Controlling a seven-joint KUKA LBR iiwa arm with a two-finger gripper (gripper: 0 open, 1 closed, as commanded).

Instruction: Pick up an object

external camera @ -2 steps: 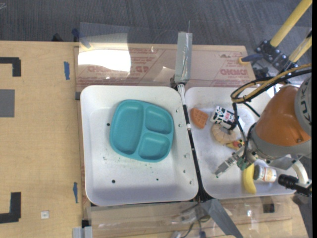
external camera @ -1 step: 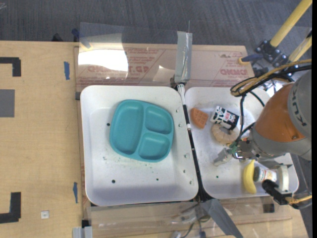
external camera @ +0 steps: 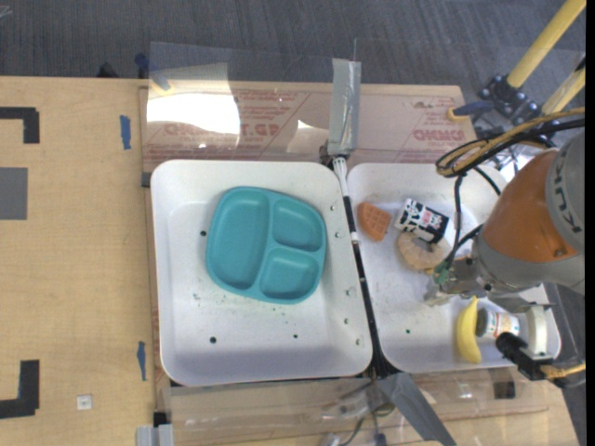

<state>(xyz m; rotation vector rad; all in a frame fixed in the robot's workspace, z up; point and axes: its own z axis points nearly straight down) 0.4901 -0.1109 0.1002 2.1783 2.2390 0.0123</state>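
In the right bin [external camera: 400,333] lie an orange wedge [external camera: 374,220], a small black-and-white carton [external camera: 422,219], a tan round piece [external camera: 419,252] and a yellow-capped bottle [external camera: 488,328]. My gripper [external camera: 444,282] hangs low over the right bin, just below the tan piece and left of the bottle. The arm's orange band [external camera: 525,216] covers the bin's right side. Nothing shows between the fingers.
The left bin [external camera: 186,277] holds a teal divided plate [external camera: 267,244]. A raised divider [external camera: 353,249] separates the two bins. Clear plastic and cardboard stand behind the bins. Cables hang at the upper right.
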